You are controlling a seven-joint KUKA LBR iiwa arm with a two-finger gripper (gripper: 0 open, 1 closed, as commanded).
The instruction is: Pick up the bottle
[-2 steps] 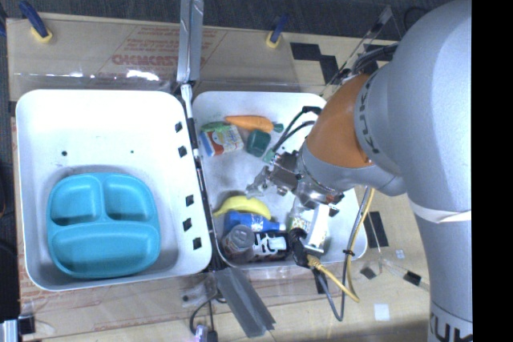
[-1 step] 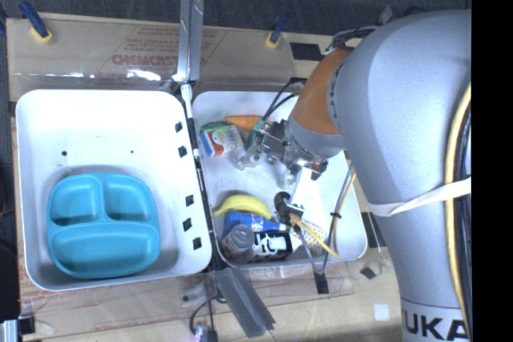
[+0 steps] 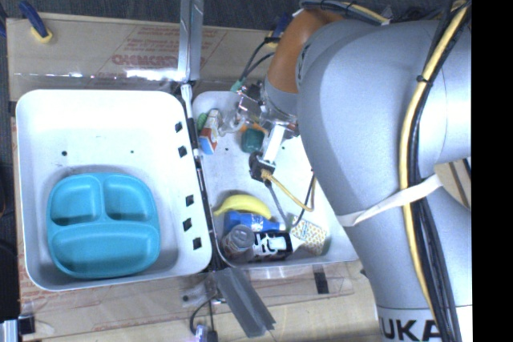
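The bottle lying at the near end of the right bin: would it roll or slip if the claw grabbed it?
The bottle lies on its side, so it may roll. The banana beside it could block rolling that way. Its glossy surface looks slippery.

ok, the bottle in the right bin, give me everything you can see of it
The bottle lies on its side at the near end of the right bin, seemingly top end toward the left bin. It looks like clear plastic with a blue, black and white label and a greyish round end. The banana touches it from behind; a patterned packet sits at its right. The gripper is further back, apart from it.
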